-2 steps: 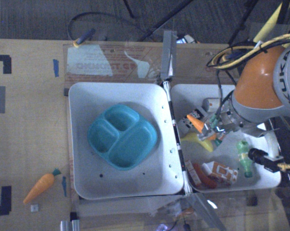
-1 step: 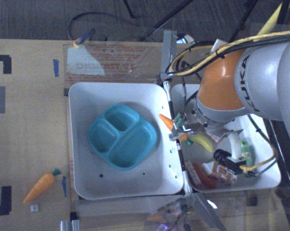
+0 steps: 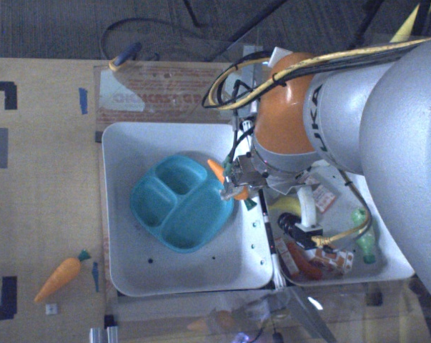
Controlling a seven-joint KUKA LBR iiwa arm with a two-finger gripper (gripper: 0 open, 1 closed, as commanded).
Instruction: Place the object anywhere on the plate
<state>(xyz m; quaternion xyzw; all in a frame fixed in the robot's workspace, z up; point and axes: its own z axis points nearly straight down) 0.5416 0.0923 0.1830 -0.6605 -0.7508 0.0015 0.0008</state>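
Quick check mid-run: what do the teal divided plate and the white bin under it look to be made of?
The plate looks like moulded plastic: uniform teal, matte with a soft sheen, rounded divider ridges. The left bin also looks like plastic, white and smooth, with rounded corners and a thin rim, though coated metal can't be ruled out.

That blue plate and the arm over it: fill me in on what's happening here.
The grey KUKA arm reaches in from the right, its gripper low over the right rim of the blue divided plate, which lies in the left white bin. A small orange object shows right at the gripper, by the plate's edge; whether it is gripped cannot be told. The right bin holds mixed items. A toy carrot lies on the bench outside the bins.
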